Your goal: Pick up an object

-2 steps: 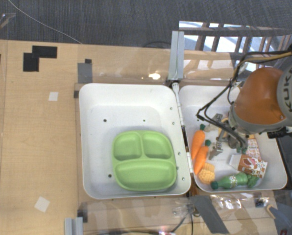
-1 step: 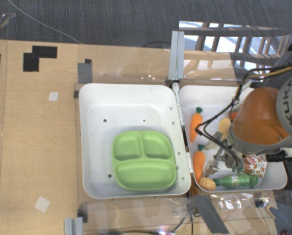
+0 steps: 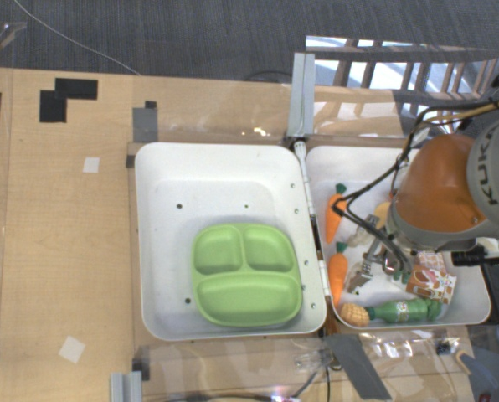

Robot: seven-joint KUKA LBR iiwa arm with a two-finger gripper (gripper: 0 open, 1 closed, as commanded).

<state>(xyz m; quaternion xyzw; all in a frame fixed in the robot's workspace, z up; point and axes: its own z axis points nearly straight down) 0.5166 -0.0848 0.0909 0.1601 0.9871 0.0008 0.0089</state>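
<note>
Nothing lifted yet, by our reading: pincer [image 3: 375, 266] low in the right bin [image 3: 480, 310] among carrots [image 3: 337, 276], a bottle [image 3: 404, 311] and a packet [image 3: 432, 278]. We cannot tell its state. Grasp and lift remain.

In the right white bin [image 3: 316, 167], two orange toy carrots [image 3: 336, 276] are seen near the left wall. A green plastic bottle [image 3: 405, 311] lies flat beside what may be a yellow corn cob [image 3: 353, 313], and a patterned carton [image 3: 431, 278] rests nearby.
</note>
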